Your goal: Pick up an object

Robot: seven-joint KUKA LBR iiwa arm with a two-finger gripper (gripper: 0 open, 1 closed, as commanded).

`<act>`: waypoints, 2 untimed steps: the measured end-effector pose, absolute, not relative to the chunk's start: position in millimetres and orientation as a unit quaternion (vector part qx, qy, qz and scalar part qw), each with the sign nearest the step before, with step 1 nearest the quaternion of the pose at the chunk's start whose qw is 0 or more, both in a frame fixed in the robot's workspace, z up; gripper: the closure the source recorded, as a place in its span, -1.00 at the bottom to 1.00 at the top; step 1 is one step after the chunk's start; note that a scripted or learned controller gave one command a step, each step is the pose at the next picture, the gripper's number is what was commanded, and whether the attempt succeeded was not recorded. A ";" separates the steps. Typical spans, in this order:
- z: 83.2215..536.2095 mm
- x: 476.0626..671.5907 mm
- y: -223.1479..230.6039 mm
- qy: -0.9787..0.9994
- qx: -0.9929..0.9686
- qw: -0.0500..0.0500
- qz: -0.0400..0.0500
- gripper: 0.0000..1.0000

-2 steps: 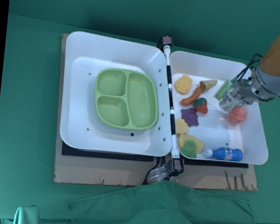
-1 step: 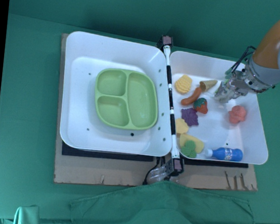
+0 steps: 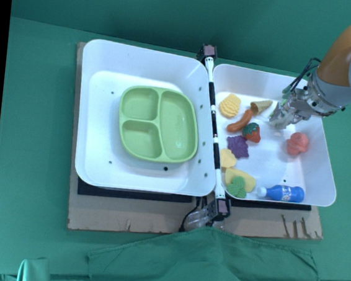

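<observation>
- Patience serves us best at this step: we judge that we are lining up over the right bin (image 3: 324,152) before a descent, and we should settle on one toy and come straight down on it.
- Gripper (image 3: 282,118) hangs over the bin's upper middle, and nothing shows between its tips, so we count nothing as held.
- How far the jaws stand apart we cannot tell; the tips blur together from this slant.
- Just to the left of the jaws lies the ice-cream cone (image 3: 261,105), the nearest toy; beyond it sit the orange sausage (image 3: 240,120) and the strawberry (image 3: 252,132).
- Below and to the right of the jaws rests the pink lump (image 3: 297,144), apart from its neighbours, so we think it the easier target.
- Farther below, near the bin's lower wall, lies the blue bottle (image 3: 282,193).
- Crowded toys on the left could snag a finger, we reckon.
</observation>
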State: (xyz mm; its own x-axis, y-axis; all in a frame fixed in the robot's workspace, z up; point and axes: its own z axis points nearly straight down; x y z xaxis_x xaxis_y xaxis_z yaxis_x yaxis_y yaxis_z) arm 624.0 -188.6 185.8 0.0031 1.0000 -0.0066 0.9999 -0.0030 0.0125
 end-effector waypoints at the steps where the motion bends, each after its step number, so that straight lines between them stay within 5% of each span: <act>1: 185.8 624.0 -188.6 0.706 0.708 0.007 0.002 -1.00; 2: 185.8 624.0 -188.6 0.706 0.708 0.007 0.002 -1.00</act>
State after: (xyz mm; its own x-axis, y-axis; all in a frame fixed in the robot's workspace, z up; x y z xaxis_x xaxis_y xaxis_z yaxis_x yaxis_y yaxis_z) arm 624.0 -188.6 185.8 0.0031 1.0000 -0.0066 0.9999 -0.0031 0.0126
